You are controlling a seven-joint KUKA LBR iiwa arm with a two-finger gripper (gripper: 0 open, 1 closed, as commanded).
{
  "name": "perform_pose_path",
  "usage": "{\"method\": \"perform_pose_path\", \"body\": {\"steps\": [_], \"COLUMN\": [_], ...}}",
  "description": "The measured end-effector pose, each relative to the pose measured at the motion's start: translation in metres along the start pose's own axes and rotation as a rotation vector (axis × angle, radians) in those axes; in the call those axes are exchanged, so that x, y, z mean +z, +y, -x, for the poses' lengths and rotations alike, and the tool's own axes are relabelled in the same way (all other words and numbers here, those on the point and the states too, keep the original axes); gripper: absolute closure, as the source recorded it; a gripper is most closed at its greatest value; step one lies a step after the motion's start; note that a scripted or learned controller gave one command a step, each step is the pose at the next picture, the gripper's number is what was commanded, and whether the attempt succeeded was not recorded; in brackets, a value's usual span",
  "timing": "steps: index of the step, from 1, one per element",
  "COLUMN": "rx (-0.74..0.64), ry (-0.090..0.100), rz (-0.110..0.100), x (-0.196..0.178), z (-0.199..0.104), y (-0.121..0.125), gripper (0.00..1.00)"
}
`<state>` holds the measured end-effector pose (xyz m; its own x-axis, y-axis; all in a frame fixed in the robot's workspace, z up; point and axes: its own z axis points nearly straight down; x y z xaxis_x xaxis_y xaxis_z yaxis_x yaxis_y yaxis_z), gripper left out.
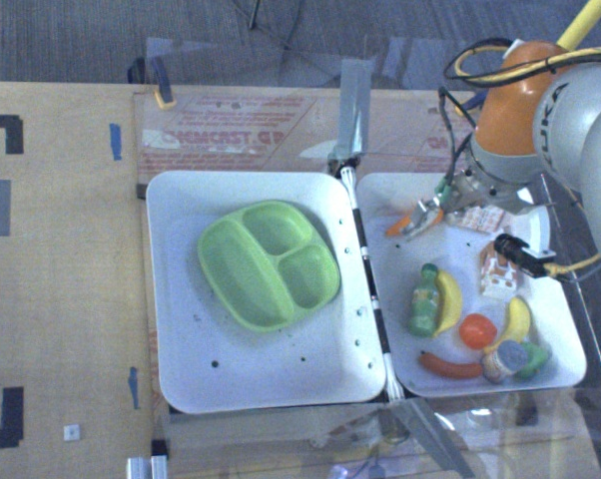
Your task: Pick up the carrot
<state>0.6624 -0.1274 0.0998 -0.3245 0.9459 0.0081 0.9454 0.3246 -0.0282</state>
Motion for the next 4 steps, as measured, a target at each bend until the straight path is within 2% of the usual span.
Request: {"method": "perform_pose_path", "body": {"steps": [1, 2, 3, 4], "rx": [0.009, -0.123, -0.093, -0.155], "ry": [-0.005, -0.014, -0.01, -0.015], "rz": [0.002, 0.032, 0.03, 0.024], "x": [0.01, -0.169, -0.005, 0.009], "z": [-0.007, 0.018, -0.009, -0.015], "y": [0.002, -0.023, 0.008, 0.01], "gripper": [0.0, 0.0, 0.0, 0.0]}}
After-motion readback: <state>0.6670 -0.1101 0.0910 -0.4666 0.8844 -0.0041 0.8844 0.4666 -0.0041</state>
